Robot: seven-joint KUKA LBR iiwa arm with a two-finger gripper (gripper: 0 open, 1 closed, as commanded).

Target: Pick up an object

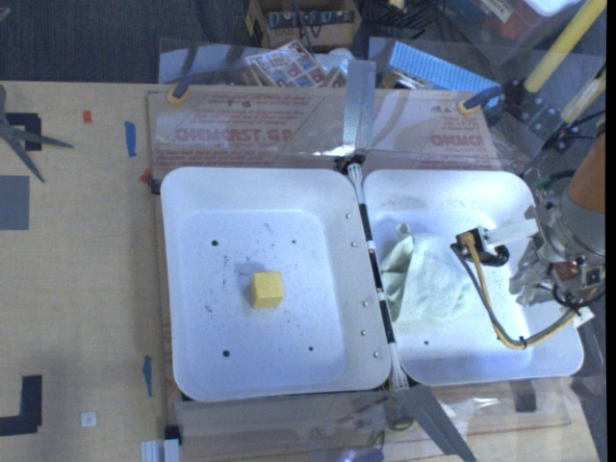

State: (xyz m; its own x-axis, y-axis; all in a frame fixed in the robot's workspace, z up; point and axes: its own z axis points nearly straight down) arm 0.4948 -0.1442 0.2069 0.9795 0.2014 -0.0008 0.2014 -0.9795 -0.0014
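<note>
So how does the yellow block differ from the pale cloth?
The yellow block is small, bright and rigid, sitting alone mid-floor in the left bin. The pale cloth is larger, whitish-green, crumpled and spread out in the right bin, against the divider. Both lie free of the gripper.

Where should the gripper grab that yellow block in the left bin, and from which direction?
Take the yellow block across two opposite flat side faces, coming straight down from above. It sits alone near the middle of the left bin, with bare floor all round, so the fingers likely have room on either side.
</note>
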